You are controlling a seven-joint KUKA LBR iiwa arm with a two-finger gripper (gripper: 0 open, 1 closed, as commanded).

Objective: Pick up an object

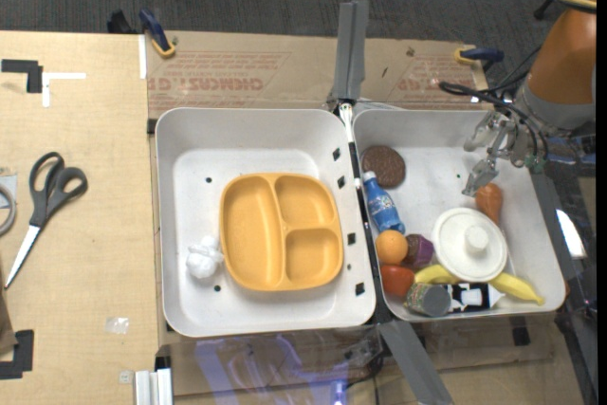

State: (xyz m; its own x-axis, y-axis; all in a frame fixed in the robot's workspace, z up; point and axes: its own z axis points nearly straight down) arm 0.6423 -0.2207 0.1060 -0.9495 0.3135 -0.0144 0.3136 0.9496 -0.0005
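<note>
My gripper (486, 164) hangs over the right bin (427, 139) near its far right side, its fingers spread open with nothing between them. Just below its tips lies an orange carrot (489, 201). In the same bin sit a white round lidded pot (469, 244), a yellow banana (493, 282), an orange (391, 247), a purple fruit (418, 250), a red tomato (397, 279), a blue bottle (380, 204), a brown round cookie (383, 165) and a grey can (432, 300).
The left bin (180, 204) holds a yellow divided plate (282, 230) and a small white crumpled object (203, 257). Scissors (43, 194) lie on the wooden bench at the left. A grey divider bar (349, 52) runs between the bins at the back.
</note>
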